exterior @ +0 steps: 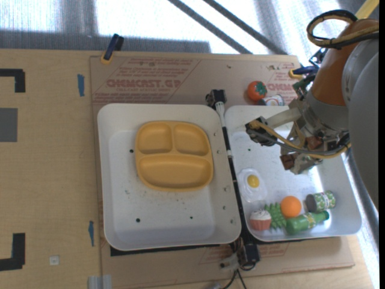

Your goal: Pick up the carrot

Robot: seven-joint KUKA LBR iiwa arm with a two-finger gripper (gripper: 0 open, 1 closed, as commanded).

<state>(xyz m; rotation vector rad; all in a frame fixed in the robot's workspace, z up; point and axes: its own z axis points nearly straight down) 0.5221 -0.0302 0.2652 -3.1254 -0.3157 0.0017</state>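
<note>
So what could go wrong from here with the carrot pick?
The carrot lies wedged among a cupcake, a green bottle and a can, so fingers may catch a neighbour instead. The gripper hangs off to one side above it. The cluster hugs the right bin's near wall, limiting approach.

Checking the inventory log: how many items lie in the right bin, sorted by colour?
White: 2, fried egg and cupcake
Orange: 1, orange ball
Green: 3, spiky green toy, green bottle, can
Total: 6
</note>
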